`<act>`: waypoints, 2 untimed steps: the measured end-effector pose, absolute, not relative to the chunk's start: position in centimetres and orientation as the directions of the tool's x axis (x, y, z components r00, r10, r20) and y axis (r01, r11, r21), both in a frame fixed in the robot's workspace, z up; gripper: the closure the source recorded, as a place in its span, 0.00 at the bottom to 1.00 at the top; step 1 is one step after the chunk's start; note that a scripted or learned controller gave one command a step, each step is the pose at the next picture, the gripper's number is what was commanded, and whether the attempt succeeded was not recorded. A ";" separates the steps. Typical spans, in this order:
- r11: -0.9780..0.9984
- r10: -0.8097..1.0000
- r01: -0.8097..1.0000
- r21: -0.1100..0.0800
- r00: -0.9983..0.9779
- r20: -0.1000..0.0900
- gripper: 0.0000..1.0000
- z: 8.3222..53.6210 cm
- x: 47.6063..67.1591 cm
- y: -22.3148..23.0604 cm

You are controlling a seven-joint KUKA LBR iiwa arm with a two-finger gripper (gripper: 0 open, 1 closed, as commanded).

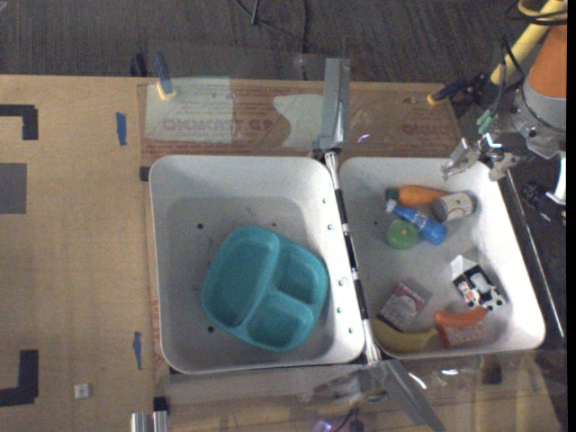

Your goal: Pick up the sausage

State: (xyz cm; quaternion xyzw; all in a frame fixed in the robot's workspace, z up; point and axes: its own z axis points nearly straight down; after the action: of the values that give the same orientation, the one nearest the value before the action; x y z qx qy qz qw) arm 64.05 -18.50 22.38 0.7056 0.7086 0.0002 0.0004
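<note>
The sausage (461,317), a short orange-red link, lies near the front right corner of the right bin (517,268), partly over a reddish packet (466,335). My gripper (474,164) hangs over the bin's back right corner, well behind the sausage and apart from it. Its fingers stand open with nothing between them. The grey arm with its orange band (551,70) reaches in from the upper right.
Around the sausage lie a yellow banana (402,337), a pink packet (402,304) and a black-and-white box (477,288). Farther back are an orange carrot (421,194), a blue bottle (423,224), a green disc (402,234) and a grey can (453,206). A teal divided plate (265,286) sits in the left bin (180,196).
</note>
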 end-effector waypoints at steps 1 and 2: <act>0.138 0.990 0.990 0.001 -0.138 0.000 0.00 18.6 57.8 -17.7; 0.396 0.918 0.918 0.001 -0.396 0.000 0.00 10.6 51.6 -16.9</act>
State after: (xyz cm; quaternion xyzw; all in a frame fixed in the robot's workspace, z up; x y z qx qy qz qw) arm 51.59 -16.90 10.55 0.5498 0.8353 0.0005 0.0005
